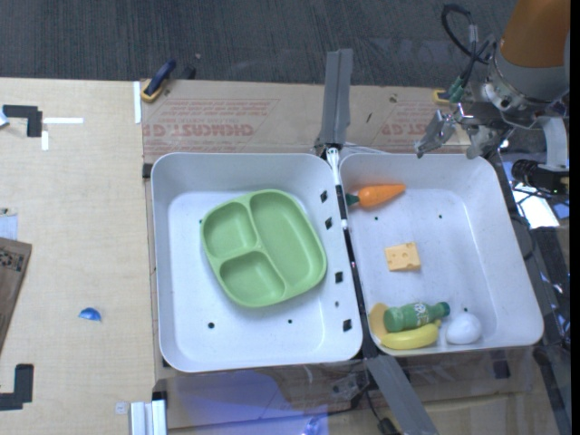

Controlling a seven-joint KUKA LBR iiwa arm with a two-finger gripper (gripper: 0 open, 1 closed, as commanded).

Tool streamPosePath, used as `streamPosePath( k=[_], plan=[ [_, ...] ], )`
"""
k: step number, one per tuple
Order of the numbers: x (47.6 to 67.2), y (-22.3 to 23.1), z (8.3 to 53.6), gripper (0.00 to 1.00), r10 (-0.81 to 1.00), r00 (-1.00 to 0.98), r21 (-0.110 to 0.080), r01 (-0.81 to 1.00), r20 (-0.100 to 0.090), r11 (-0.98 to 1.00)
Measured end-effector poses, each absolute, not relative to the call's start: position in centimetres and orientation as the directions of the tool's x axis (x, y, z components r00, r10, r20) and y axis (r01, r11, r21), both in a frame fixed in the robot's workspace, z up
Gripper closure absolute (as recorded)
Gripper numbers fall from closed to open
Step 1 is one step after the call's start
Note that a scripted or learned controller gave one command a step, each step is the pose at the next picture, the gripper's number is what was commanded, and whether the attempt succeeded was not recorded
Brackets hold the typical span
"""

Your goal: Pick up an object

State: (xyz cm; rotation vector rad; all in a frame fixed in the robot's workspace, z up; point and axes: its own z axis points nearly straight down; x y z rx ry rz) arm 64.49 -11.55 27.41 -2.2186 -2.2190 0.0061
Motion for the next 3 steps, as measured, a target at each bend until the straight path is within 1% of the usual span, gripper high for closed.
streamPosePath(
  k=[1, 2, 3],
  plan=[
    [65.0, -6.2, 18.8, 0.0, 0.985, -0.174, -0.006, 0.985, 0.0, 0.174],
    [65.9, -10.8, 9.1, 0.0, 0.986, -0.165, -0.001, 0.986, -0.001, 0.165],
    [65.9, -10.1, 9.0, 0.0, 0.988, -0.155, -0.002, 0.988, 0.0, 0.155]
  ],
)
